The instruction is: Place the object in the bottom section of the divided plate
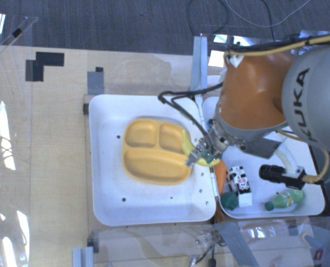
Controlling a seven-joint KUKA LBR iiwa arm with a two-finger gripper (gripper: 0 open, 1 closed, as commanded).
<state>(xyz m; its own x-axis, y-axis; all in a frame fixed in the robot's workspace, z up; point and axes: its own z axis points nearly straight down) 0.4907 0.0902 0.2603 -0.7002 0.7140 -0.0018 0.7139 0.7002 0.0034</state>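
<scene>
A yellow banana-like object [201, 154] sits at the pincer [200, 153], mostly covered by it, so its shape is hard to make out and I cannot tell whether it is gripped. Just left of the pincer lies the smooth yellow divided plate [154, 152] in the left white bin [115, 204]. Right of the pincer: an orange carrot [221, 174], a milk carton [241, 183], a green bottle [284, 200].

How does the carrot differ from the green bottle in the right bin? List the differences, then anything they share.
1. Colour: the carrot is orange; the green bottle is green with a pale band around it.
2. Pose: the carrot runs up and down the picture; the green bottle lies nearly sideways across it.
3. Place: the carrot lies along the right bin's left wall; the green bottle lies near its front right corner.

Shared: both lie flat in that bin.
</scene>
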